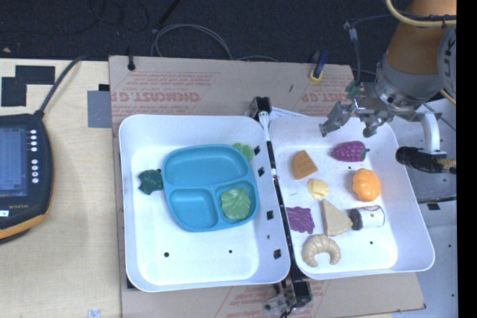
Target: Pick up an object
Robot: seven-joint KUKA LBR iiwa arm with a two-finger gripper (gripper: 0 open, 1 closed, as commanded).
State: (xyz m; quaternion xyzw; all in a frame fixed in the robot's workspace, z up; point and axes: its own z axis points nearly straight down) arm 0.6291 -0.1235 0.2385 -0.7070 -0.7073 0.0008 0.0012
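Purple grape bunch: upper part of right bin, right of frame centre. Gripper hovers just above it in frame, fingers spread, nothing between them. Bunch's long axis runs left-right; target lies slightly below gripper. Orange fruit near, lower right.

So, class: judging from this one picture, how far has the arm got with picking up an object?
Nothing looks picked yet: the toy foods, such as the purple grapes and orange, lie in the right bin. In hand: the gripper hangs open above that bin's far end, near the grapes. Left: descend, grasp, lift.
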